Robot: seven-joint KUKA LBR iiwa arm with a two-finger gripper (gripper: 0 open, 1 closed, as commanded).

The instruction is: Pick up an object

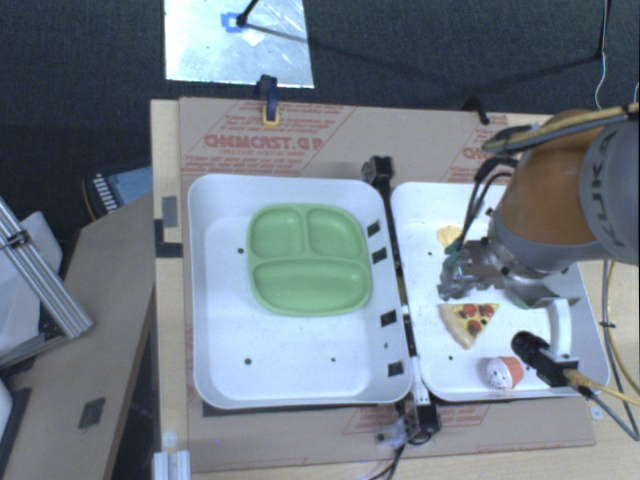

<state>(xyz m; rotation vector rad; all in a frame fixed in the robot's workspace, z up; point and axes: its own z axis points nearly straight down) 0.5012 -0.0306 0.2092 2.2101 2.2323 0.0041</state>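
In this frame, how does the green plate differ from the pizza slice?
The green plate lies in the left bin; the pizza slice in the right bin, beside the gripper. The plate is far larger than the slice. It is a green rounded square with three compartments; the slice is a yellow triangle with red spots. Both lie flat.

Red print reading "CHEMCAST GP" stands on the brown paper-covered sheet (270, 140), upper middle of the frame; other red print there is unreadable.
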